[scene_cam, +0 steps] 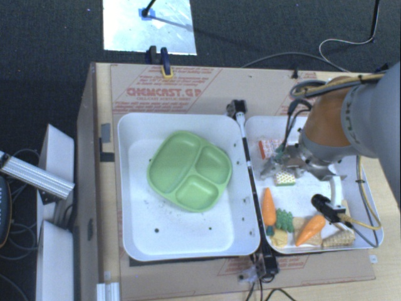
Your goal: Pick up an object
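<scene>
Toy food lies at the near end of the right bin [369, 200]: 2 carrots, a broccoli piece [285, 219] and a wafer cone [338, 236], none lifted yet, so the pick seems not done. Carrot 1 [269, 206] has its long axis running near to far with its tip far, and carrot 2 [311, 229] lies slanted. Over a small waffle-like square [285, 179] hovers the gripper [283, 166]; whether it is open or closed I cannot tell.

Toy food pieces are lying in the right white bin [369, 200]: two orange plastic carrots [269, 207], a green broccoli piece [285, 219], a pale checked waffle square [285, 179].
</scene>
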You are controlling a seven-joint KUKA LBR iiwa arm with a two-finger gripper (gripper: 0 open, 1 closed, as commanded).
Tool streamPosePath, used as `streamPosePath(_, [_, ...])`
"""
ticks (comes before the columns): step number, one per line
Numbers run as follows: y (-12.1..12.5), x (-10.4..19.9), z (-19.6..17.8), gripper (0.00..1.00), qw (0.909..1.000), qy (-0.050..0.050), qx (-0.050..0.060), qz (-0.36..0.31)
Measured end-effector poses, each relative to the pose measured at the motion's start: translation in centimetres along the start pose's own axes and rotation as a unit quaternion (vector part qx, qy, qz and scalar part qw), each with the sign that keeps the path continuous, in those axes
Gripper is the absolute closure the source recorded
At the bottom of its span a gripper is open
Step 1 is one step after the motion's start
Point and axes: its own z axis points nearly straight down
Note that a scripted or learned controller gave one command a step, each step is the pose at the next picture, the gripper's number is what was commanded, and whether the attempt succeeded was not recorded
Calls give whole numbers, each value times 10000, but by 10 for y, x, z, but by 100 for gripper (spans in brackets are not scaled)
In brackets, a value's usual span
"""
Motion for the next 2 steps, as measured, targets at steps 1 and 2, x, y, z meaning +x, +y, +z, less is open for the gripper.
streamPosePath(1, [0, -1, -11, 100, 10000, -2, -5, 4])
streamPosePath(2, [-58, 23, -139, 100, 10000, -4, -7, 5])
